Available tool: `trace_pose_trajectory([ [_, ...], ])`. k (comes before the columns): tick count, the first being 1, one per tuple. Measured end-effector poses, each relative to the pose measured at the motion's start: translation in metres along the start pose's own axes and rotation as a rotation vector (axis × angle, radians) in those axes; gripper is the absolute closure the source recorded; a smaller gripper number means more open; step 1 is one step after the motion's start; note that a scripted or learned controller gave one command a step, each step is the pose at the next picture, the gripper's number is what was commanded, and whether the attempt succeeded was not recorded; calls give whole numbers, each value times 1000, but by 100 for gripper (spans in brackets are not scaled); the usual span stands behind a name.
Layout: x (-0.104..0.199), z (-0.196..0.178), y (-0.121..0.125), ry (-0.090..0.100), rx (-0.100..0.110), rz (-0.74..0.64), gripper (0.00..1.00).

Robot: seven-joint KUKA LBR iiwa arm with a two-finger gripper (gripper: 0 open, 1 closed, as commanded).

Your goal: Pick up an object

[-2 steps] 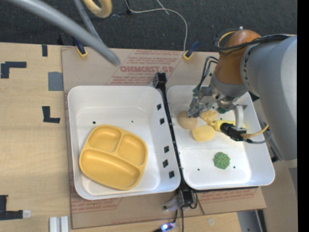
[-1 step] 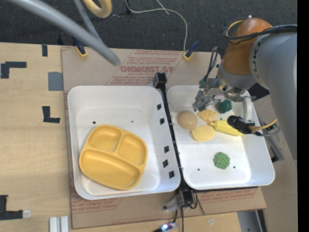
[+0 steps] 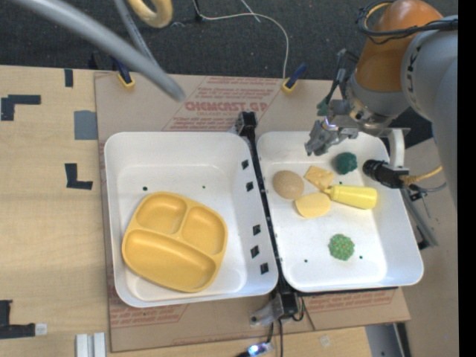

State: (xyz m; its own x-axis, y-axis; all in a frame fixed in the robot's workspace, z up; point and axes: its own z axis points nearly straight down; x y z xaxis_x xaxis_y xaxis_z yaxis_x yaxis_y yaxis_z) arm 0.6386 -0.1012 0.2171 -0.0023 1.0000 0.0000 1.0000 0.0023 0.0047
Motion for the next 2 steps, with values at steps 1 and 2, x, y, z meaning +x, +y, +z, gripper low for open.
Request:
trace_pose_trajectory([
  [1, 1, -33, 1, 0, 2, 0, 100],
  [2, 46, -27, -6, 1, 7, -3, 100],
])
